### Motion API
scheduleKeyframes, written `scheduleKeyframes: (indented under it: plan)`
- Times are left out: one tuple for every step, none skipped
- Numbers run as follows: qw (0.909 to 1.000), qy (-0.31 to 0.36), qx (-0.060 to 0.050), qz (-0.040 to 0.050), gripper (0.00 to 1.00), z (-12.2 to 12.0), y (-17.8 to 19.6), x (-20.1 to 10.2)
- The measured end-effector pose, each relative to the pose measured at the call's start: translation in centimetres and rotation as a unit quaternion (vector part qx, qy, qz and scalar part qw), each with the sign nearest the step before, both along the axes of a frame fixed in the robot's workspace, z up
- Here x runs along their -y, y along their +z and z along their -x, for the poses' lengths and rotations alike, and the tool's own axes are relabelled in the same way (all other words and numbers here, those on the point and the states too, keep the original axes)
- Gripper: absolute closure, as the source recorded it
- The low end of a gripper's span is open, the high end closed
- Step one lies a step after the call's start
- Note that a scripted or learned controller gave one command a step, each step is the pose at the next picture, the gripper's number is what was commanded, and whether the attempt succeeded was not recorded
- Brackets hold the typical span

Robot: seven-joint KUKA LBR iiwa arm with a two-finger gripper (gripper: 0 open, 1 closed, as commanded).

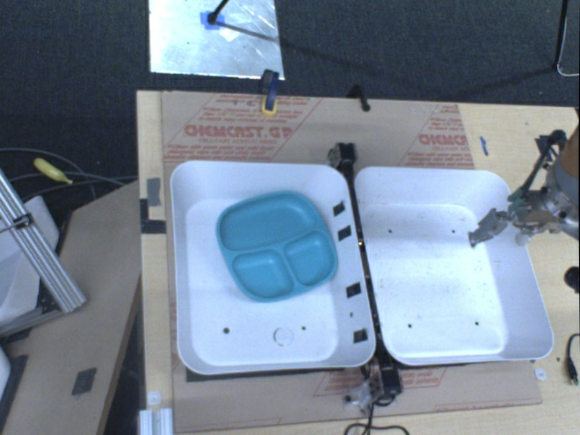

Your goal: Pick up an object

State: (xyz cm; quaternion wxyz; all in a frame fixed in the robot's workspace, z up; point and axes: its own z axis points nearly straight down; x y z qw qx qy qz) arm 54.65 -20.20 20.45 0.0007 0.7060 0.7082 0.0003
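One blue plate [275, 257] lies well left of the pincer [485, 228]. It looks light, stiff and maybe slippery; grab its rim. I cannot tell the pincer's state.

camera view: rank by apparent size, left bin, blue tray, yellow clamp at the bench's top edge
1. Left bin, largest.
2. Blue tray, lying inside it.
3. Yellow clamp, far smaller.
The gaps are wide enough that camera slant doesn't affect the order.

Bench [154, 270] with two white bins [272, 347] on cardboard sheet [299, 130].
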Motion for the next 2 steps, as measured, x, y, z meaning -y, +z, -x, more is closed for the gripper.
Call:
scheduleKeyframes:
  plan:
    - [1.0,0.008,0.0,-0.0042,0.0,-0.4,-1.9,-16.6]
    - [1.0,0.006,0.002,-0.0031,0.0,-4.9,-2.0,-26.9]
